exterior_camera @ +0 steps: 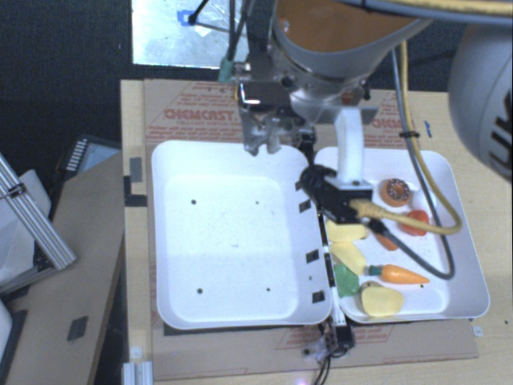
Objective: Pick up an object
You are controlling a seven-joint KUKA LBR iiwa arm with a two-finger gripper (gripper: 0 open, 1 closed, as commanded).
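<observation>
From here the hand (264,139) hangs over the left bin's (232,239) 12 o'clock rim, can't tell if it's clenched, and with the carrot (398,275) and doughnut (394,191) over in the right bin (465,275), dropping straight down probably grabs air.

We are seeing two white bins. The left bin (224,239) is showing small dark dots across its floor; the right bin (450,295) is showing plain white. Inside the right bin we are noting these colours:

- a brown round piece (394,191) with pale speckles
- a red piece (414,221)
- an orange carrot (398,275) with a green end
- an upper yellow piece (347,233)
- a lower yellow piece (381,301)
- a green piece (346,279)

The tan cardboard (192,107) is bearing red lettering.
</observation>
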